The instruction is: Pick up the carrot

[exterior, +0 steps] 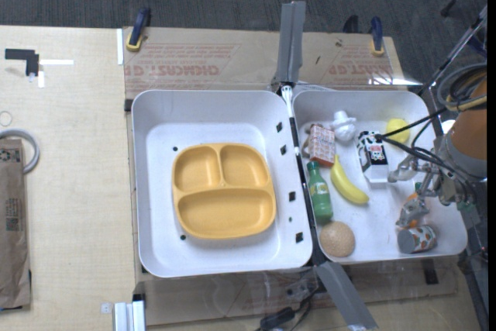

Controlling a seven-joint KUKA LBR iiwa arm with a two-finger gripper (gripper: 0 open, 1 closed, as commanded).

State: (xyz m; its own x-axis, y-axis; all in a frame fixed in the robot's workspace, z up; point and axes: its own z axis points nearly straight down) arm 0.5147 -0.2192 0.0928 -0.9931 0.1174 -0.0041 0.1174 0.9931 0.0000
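Cardboard (232,62) (red "CHEMCAST" print, upside down) behind bins (147,190).

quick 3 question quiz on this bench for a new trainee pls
1. True or false: the yellow plate lies in the left bin.
2. What lies just left of the banana? A) green bottle B) spoon C) cup
3. Fill in: the claw hangs over the ____ bin.

Key: 1 true; 2 A; 3 right, the right bin.
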